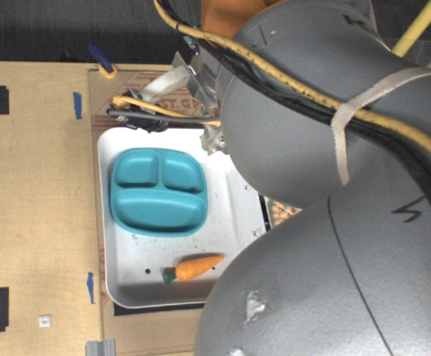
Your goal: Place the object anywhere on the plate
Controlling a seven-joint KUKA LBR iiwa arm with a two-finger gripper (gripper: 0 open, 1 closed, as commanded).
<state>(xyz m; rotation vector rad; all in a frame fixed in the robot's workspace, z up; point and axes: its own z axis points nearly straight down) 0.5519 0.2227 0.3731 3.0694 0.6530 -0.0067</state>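
Note:
A teal plate (157,191) with three compartments lies in the left white bin (122,273), towards its far end. An orange toy carrot (194,267) with a green tip lies on the bin floor near the front edge, apart from the plate. The grey arm (319,124) with its orange band crosses over the right side of the view and covers the right bin. Part of the wrist hardware (204,80) shows above the bin's far edge.
A cardboard sheet (30,199) covers the bench to the left of the bin, marked with black and blue tape. Yellow and black cables (145,108) run along the bin's far rim. A sliver of the right bin (282,212) shows under the arm.

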